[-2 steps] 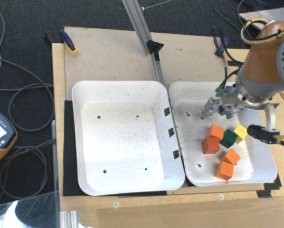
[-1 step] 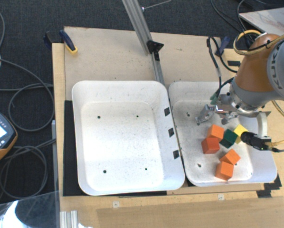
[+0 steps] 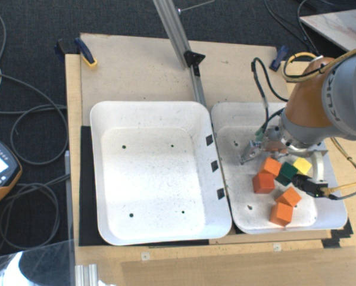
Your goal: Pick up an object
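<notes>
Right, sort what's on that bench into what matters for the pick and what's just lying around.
For the pick:
- gripper
- orange blocks
- green block
- yellow block
- right bin

Lying about:
- left bin
- blue clamp
- metal pole
- floor cables

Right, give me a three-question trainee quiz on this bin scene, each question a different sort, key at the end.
1. True or false: the blocks lie in the left bin.
2. Multiple choice: the block farthest toward the bench's front edge is A) orange, B) green, C) yellow.
3. Fill in: the gripper hangs over the ______ bin.

Key:
1. False. They are clustered in the right bin.
2. A. An orange block sits nearest the front; the green block and yellow block lie farther back, close under the arm.
3. Right.
</notes>
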Controlling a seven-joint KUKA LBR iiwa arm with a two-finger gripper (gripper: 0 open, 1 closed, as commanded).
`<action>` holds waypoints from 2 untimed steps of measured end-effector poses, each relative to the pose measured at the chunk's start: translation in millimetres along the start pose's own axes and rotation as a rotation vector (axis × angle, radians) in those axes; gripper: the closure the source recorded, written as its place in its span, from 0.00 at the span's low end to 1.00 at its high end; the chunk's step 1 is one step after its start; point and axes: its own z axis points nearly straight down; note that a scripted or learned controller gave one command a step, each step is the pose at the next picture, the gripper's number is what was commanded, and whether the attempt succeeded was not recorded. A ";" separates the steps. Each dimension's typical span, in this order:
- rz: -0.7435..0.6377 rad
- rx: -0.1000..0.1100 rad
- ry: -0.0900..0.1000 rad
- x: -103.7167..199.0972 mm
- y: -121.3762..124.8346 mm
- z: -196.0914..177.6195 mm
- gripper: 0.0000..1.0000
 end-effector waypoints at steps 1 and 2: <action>-0.001 -0.007 0.000 0.4 1.8 -13.6 1.00; -0.002 -0.012 -0.002 6.2 12.2 -70.1 1.00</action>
